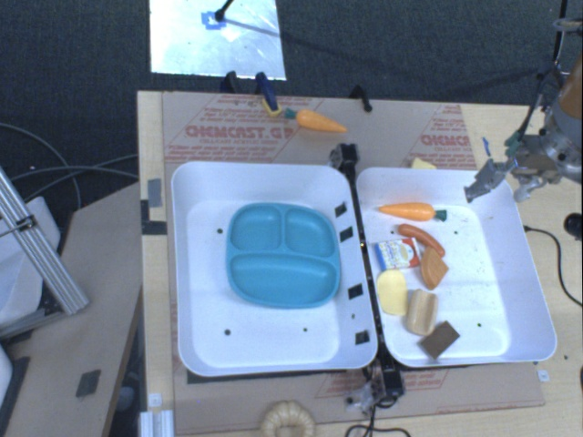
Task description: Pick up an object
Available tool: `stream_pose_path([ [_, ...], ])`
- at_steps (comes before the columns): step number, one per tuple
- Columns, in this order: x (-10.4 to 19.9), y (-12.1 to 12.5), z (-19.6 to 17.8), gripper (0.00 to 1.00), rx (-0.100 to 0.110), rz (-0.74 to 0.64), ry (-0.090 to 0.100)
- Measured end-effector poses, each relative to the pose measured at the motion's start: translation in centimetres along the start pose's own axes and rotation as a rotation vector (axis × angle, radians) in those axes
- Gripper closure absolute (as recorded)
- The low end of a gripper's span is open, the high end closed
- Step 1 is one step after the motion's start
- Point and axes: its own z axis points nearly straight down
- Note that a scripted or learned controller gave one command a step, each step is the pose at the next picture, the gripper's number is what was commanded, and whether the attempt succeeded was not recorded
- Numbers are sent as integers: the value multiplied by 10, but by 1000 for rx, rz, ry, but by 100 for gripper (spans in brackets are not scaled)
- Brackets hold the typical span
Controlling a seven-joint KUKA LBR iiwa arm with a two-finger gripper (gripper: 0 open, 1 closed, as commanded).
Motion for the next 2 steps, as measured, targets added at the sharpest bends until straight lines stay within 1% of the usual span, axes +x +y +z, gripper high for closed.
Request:
stream_pose_path([
  [1, 1, 2, -7, 0, -12, -3, -2],
  [2, -1, -3, 53, 0, -8, -1, -1],
])
